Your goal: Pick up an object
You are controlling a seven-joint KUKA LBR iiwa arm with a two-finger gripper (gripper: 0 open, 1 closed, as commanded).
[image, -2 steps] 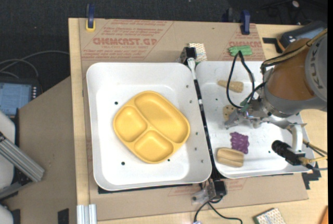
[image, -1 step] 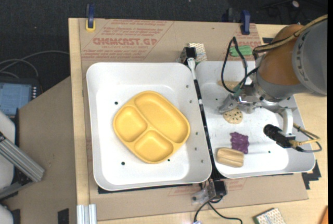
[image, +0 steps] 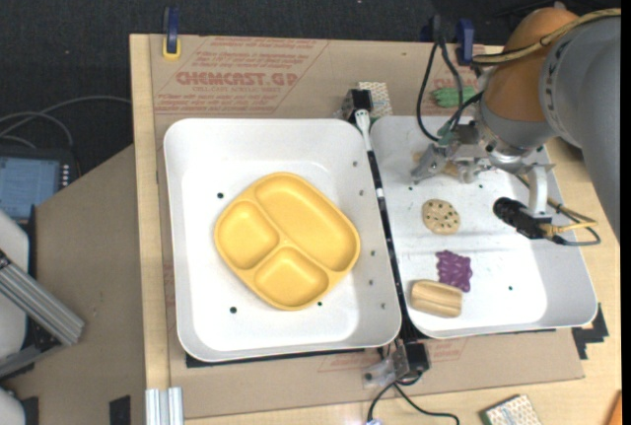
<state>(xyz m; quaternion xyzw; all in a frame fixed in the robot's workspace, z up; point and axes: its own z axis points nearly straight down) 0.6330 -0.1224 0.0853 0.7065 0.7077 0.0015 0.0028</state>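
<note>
In the right bin (image: 552, 300) lie three things. A round chocolate-chip cookie (image: 440, 215) sits near the middle, a purple bunch of grapes (image: 454, 268) lies below it, and a tan bread roll (image: 436, 298) rests near the front edge. My gripper (image: 446, 169) hangs over the back part of this bin, just above the cookie in the view and apart from it. Its two metal fingers (image: 426, 165) are spread open with nothing between them.
The left bin (image: 187, 246) holds a yellow three-compartment plate (image: 286, 239). The grey arm with its orange band (image: 523, 68) covers the right bin's back right corner. A black cable part (image: 518, 216) juts over the bin's right side. Cardboard (image: 237, 78) lies behind the bins.
</note>
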